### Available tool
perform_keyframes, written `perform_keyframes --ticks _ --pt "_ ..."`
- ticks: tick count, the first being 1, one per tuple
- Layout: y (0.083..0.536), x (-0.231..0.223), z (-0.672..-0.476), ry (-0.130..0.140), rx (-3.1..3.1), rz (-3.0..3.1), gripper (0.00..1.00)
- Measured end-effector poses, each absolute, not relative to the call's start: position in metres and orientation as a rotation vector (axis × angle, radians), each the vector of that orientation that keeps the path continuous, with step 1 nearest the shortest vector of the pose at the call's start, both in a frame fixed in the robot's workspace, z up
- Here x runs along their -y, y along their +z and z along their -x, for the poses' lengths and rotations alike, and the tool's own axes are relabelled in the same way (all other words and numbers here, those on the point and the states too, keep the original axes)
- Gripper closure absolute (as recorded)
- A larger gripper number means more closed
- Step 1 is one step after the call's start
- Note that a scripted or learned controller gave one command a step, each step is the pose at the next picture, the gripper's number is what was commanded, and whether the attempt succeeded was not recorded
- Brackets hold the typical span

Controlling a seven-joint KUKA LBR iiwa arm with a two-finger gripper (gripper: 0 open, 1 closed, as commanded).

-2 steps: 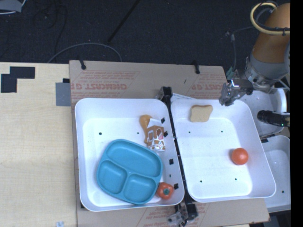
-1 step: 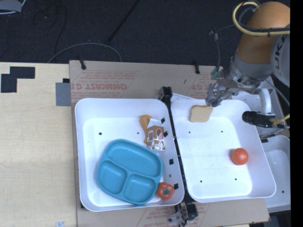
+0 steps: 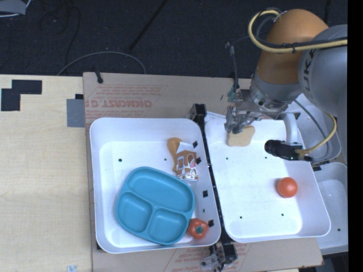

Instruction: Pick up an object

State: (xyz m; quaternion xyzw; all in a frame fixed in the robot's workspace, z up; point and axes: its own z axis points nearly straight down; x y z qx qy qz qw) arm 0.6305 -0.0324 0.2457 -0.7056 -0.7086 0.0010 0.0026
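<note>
Hovering at the right bin's far edge, the gripper has its fingers closed around a tan bread-like piece; an orange ball sits well apart on open floor.

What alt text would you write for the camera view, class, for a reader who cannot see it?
A grey arm's gripper sits over a tan bread-like piece at the back of the right bin, which also holds an orange ball. The left bin holds a blue tray, a small packet and a red tomato.
</note>
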Motion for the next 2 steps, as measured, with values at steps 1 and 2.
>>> perform_keyframes --ticks 1,2 --pt "0.237 -0.021 -0.614 0.004 2.223 2.213 1.00" --pt "0.241 -0.071 -0.602 0.005 2.223 2.213 1.00"
